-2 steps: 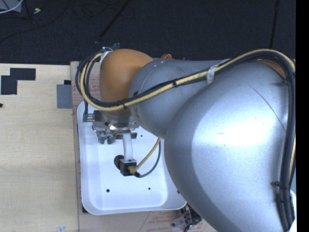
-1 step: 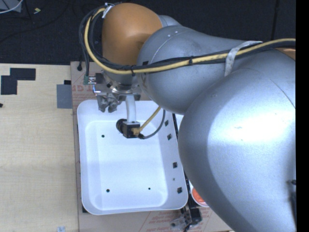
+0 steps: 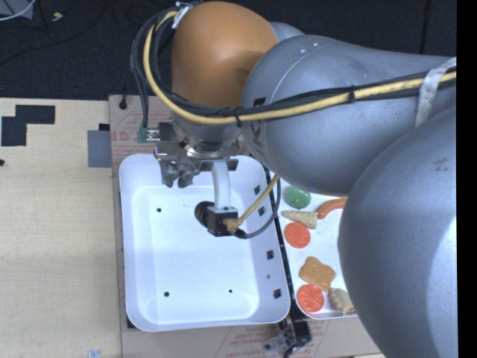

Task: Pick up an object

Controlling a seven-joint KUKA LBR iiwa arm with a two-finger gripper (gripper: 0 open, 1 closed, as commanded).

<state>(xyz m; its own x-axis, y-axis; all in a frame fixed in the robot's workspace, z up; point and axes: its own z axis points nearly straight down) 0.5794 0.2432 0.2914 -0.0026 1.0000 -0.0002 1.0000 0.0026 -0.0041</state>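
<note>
Arm: grey, reaches in from the right and covers much of the right bin; orange dome sits above the wrist.
Claw: hangs over the far-left part of the left bin, close to its back wall. Seen from above under the wrist; cannot tell how far open it is, and no object can be made out in its hold.
Left bin: white, shallow, small dark dots on its floor.
Right bin: white, just beside the left bin, partly hidden under the arm. The task's objects lie here.
Green round piece: at the far end of the visible strip.
Orange carrot-like piece: right of the green one, slanted.
Tan piece: touching the carrot-like piece's near end.
Red-orange disc: just below the tan piece.
Toast-coloured piece: nearer the camera, apart from the disc.
Red disc: at the near rim.
Pale lump: beside the red disc, part under the arm.
Table: pale wood, dark square marks at its far left.
</note>
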